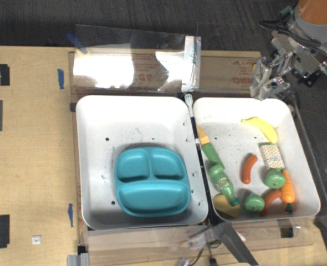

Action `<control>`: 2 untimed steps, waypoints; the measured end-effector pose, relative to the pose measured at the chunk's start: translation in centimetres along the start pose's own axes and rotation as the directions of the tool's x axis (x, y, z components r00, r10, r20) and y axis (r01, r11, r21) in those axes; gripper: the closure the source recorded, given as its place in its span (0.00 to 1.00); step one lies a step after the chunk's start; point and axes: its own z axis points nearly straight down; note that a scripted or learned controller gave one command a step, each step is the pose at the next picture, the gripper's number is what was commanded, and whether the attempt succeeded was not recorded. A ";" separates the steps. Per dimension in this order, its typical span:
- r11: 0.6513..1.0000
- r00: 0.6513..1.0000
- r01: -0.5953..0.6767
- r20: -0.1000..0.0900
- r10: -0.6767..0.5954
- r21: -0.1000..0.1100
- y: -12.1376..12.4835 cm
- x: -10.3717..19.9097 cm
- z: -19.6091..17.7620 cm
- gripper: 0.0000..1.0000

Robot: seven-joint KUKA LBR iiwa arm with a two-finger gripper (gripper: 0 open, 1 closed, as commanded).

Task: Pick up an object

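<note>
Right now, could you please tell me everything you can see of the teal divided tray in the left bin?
The teal tray looks like smooth moulded plastic, a rounded rectangle with three compartments: two smaller ones on the far side and one long one on the near side. It lies flat and right way up on the floor of the left bin, towards the near edge and slightly right of centre. Nothing rests in it or touches it apart from the bin floor beneath.
</note>
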 end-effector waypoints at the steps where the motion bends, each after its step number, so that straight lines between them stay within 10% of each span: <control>1: 1.000 1.000 0.004 -0.003 -0.004 -0.002 -3.2 -0.8 1.4 1.00; 2: 1.000 1.000 -0.002 -0.005 0.002 -0.005 -3.5 -0.6 3.3 1.00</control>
